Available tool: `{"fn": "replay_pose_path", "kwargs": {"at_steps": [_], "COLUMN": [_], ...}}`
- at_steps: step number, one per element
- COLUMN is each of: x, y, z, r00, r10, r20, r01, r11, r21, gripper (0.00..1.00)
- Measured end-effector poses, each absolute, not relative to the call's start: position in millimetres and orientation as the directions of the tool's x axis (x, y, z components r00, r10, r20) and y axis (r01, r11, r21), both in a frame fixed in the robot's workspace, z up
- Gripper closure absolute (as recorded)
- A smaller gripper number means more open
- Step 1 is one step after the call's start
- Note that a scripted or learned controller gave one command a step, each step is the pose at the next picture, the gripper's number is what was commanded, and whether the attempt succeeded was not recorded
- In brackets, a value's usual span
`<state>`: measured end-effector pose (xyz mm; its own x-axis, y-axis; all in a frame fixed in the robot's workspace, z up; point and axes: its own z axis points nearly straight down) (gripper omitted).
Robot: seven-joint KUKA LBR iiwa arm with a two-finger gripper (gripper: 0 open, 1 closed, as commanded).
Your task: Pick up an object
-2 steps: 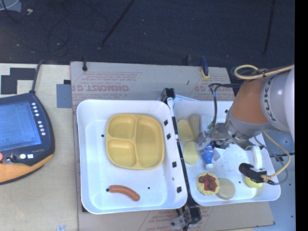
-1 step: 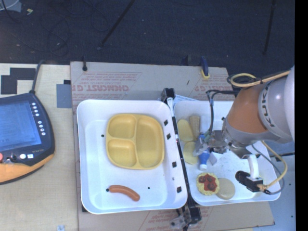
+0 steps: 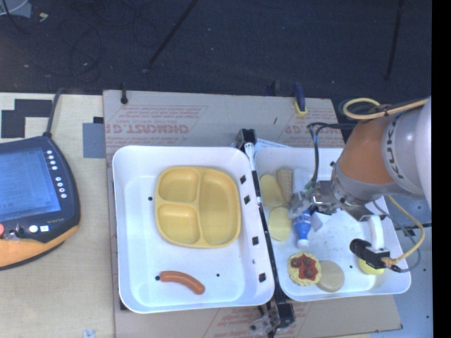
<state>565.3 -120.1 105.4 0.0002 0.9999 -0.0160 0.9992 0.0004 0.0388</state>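
Note:
My gripper (image 3: 310,204) hangs low over the middle of the right bin (image 3: 399,284), with the grey arm and its orange band coming in from the right. Just below it lies a small blue bottle (image 3: 303,228) with a white cap; it looks close to the gripper or touching it, but I cannot see whether it sits between the fingers. Left of the gripper lie two pale yellow pieces (image 3: 270,188) (image 3: 280,223) and a beige block (image 3: 285,181). At the bin's front sit a toy pizza (image 3: 304,269) and a pale round disc (image 3: 330,276).
The left bin (image 3: 127,189) holds a yellow divided plate (image 3: 197,206) and a sausage (image 3: 182,282) near its front. A black divider (image 3: 257,217) runs between the bins. A teach pendant (image 3: 32,192) lies on the bench at far left.

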Motion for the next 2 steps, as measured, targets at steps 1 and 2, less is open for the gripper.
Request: {"fn": "replay_pose_path", "kwargs": {"at_steps": [1,2], "x": [568.0,565.3], "y": [-122.5,-121.7], "z": [119.9,115.5], "r00": [0.002,0.002], "r10": [1.0,1.0], "r20": [-0.017,-0.014], "r01": [0.999,0.999], "r11": [-0.001,-0.001], "r21": [0.044,0.035], "gripper": [1.0,0.0]}}
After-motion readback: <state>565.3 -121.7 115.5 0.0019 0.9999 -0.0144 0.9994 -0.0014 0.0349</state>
